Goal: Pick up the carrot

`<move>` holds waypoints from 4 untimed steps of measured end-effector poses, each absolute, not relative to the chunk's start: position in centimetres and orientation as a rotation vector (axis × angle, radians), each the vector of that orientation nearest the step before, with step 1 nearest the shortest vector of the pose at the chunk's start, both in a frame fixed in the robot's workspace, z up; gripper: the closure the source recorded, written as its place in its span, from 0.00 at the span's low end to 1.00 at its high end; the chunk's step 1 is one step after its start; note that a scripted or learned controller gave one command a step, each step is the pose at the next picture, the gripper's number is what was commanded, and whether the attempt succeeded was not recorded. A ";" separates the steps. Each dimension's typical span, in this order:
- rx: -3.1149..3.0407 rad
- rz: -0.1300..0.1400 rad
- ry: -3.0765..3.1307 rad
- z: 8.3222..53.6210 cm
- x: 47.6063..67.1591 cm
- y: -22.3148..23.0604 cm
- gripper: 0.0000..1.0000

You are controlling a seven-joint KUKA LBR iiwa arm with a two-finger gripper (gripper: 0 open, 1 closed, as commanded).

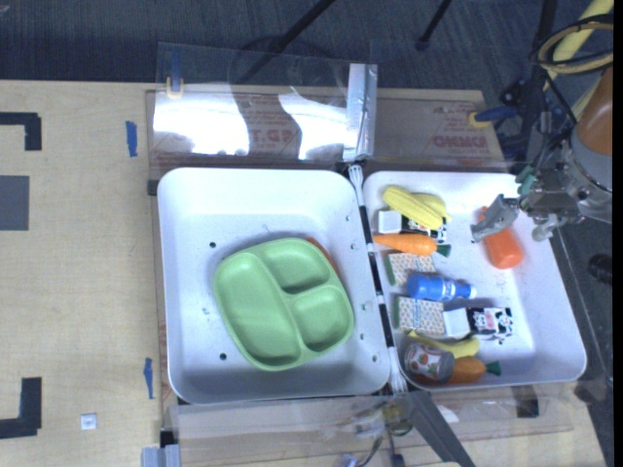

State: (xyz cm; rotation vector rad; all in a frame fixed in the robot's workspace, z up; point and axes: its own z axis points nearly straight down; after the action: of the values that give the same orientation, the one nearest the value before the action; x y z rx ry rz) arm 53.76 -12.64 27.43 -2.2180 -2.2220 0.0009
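One carrot (pixel 407 244) in right bin (pixel 560 300); claw (pixel 508 217) apart, grip state unclear.

Open white floor runs down the right side of the right bin (pixel 545 343), giving clear passage from the arm's side. The left side is crowded: a carrot (pixel 407 244) lies hemmed between corn (pixel 414 203) above and a blue bottle (pixel 438 287) below, tight against the dividing wall. An orange cup (pixel 504 248) sits near the gripper (pixel 516 214) in the upper right. In the left bin (pixel 185 212), a green tray (pixel 282 302) fills the middle, leaving a bare margin around it.
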 end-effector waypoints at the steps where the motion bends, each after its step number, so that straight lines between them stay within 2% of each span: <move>1: -1.970 -0.001 -2.451 38.8 48.4 -13.5 0.00; 2: -1.628 -0.001 -2.688 28.1 56.2 -11.1 0.00; 3: -1.114 -0.002 -2.938 18.6 60.6 -2.7 0.00; 4: -1.123 -0.010 -2.954 11.7 60.0 -9.4 0.00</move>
State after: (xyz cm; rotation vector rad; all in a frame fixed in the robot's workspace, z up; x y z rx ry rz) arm 60.01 -9.35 11.67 -1.1234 -2.9544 -0.0097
